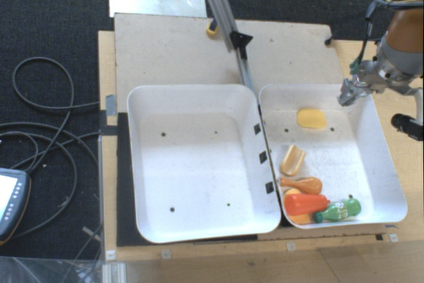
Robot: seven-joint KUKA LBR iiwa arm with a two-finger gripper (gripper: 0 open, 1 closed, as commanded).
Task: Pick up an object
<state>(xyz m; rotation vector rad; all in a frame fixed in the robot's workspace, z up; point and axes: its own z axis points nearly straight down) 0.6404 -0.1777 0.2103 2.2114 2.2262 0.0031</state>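
Note:
In the right bin (387, 162) a yellow rounded piece (311, 118) lies near the back. A tan bread-like piece (292, 159) sits nearer the middle divider. Below it an orange drumstick shape (303, 184), a red-orange carrot-like piece (305, 203) and a green bottle (339, 210) crowd the front. My gripper (349, 95) hangs at the bin's far right rim, above and to the right of the yellow piece, apart from every object. Nothing shows between its tips.
The left bin (192, 162) adjoins the right one along a shared divider. A slanted metal pole (222, 3) crosses above the bench's back. Cables (40, 109) and a tablet (10, 199) lie on the floor to the left.

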